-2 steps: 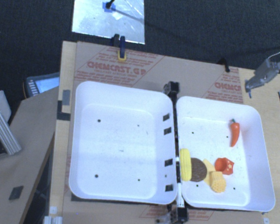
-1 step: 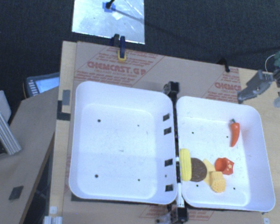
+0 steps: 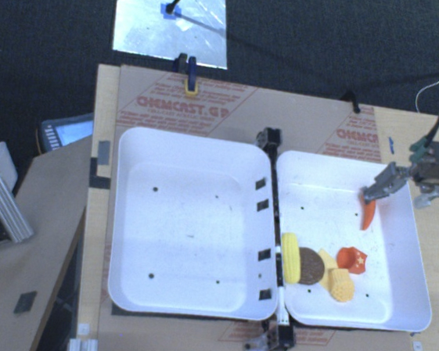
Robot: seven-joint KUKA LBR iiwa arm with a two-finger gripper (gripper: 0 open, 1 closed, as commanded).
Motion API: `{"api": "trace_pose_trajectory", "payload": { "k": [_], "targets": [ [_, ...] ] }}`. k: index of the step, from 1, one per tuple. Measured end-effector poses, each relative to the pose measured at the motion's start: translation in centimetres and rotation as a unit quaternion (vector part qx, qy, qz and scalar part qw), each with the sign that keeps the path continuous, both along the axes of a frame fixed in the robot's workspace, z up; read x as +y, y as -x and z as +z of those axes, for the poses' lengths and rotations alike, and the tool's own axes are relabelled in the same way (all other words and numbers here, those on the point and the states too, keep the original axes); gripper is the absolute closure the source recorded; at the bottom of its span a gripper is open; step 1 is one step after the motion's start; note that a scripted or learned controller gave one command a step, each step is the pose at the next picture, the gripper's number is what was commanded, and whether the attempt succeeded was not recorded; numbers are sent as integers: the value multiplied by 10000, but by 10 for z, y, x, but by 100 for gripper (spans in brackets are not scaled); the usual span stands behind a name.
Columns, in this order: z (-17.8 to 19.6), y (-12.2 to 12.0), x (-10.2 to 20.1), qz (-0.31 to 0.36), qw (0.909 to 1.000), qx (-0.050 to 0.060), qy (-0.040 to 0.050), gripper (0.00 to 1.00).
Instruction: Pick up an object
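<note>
Near cluster: low in my right bin lay a yellow corn cob against the divider, a brown round disc touching it, a yellow ridged block just to the right of the disc, and a small red pepper-like piece above that block.
Left bin: the other white bin sat just beside mine, on the far side of the divider.
Task thing, look: an orange-red carrot, slim and tapered, hanging nearly upright with its thin end pointing down.
Task thing, place: it was in the upper right part of the right bin, near the right wall and well apart from the cluster below.
Task thing against my hand: its top end sat between my fingertips, and the rest of it hung below them.
My gripper: reached in from the right over the bin's far right part, fingers pinched on the carrot's top end.
Whether it was lifted: I could not tell if the tip of the carrot touched the bin floor or hung clear of it.
Far side: cardboard sheet with red lettering lay under both bins, with a blue-and-yellow clamp at its back edge.
</note>
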State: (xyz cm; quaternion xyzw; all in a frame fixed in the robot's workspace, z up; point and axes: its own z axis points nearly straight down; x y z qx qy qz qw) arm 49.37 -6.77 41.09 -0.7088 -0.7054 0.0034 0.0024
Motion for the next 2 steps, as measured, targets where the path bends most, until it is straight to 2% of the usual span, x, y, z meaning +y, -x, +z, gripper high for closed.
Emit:
{"api": "trace_pose_trajectory", "payload": {
  "k": [1,2],
  "targets": [
    [-232,-10,29,35,10000,25,-14,0],
    [-222,-106,75,73,9999,-87,-13,0]
  ]
}}
